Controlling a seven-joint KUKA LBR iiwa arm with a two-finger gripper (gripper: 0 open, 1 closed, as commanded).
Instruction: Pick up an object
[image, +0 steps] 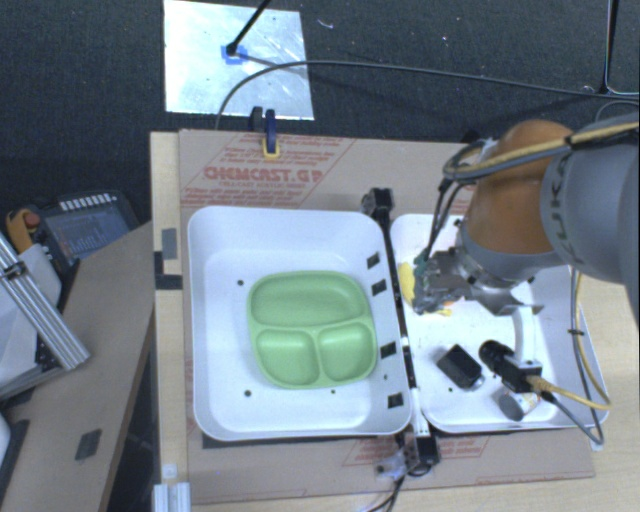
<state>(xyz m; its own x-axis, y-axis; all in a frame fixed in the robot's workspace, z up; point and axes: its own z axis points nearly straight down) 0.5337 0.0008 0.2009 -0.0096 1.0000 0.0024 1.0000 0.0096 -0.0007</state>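
Gripper (432, 290) low in right bin (437, 412) by yellow obj (406, 281), finger state can't tell, black obj (460, 366) nearby, green tray (308, 329) in left bin (215, 330)

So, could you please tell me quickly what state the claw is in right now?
Claw: low in the right bin beside a yellow object; open or closed cannot be told.

I see two white bins: the left bin (215, 300) carries a pale green divided tray (308, 328), the right bin (470, 415) a small black block (460, 366) and a yellow item (407, 281). My arm (590, 205) is grey with an orange band (515, 190). The board (300, 170) under the bins is tan with red lettering, against a dark floor (80, 90).
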